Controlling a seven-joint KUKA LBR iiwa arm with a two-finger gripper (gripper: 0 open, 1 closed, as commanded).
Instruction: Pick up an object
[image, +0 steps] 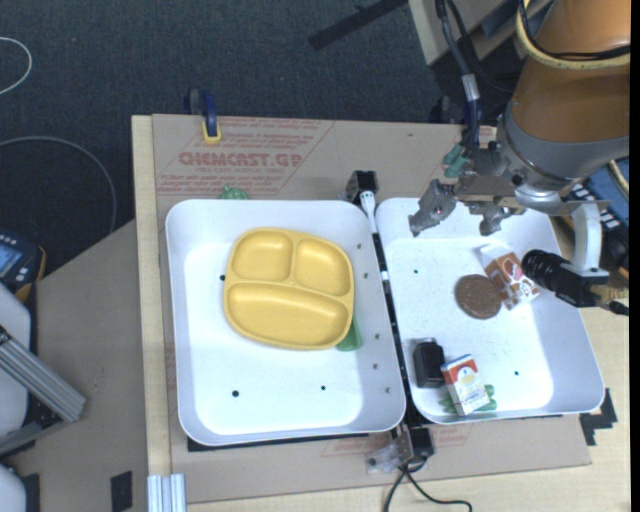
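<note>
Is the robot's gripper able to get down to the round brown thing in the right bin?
Probably yes. The gripper hangs over the right bin's far part, and the round brown thing lies open from above. Only a small packet touches its right side.

Hand (462, 212) low (fingers spread), arm bent

Layout around the sectioned plate (289, 287)

Plate lies in left bin (200, 380). Right of it, in right bin (560, 370): disc (479, 297) with packet (507, 277) touching its right; nearer the camera, box (429, 363) beside carton (466, 385). Gripper (462, 207) over that bin's far edge.
</note>
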